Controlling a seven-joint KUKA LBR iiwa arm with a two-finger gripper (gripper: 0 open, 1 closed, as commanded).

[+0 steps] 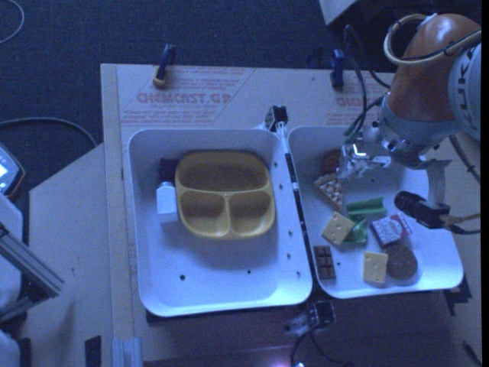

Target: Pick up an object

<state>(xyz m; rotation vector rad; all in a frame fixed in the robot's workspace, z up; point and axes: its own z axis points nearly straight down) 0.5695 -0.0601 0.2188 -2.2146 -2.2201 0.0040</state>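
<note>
My gripper (354, 162) hangs low over the far part of the right bin (452, 272), reaching in from the right. A dark reddish piece (330, 161) lies just to its left and a checkered wedge (330, 189) just in front of it. Nearer the front lie a green stick (365, 206), a yellow cheese square (337, 228), a second cheese square (374, 267), a pink packet (390, 228), a brown cookie (402, 263) and a chocolate bar (325, 261). I see nothing held in the gripper.
The left bin (153, 281) holds a yellow divided plate (225, 193), a white bottle (166, 201) and a dark object (168, 167). A black cylinder (416, 208) on the arm juts over the right bin. Clamps (163, 66) stand at the board's far edge.
</note>
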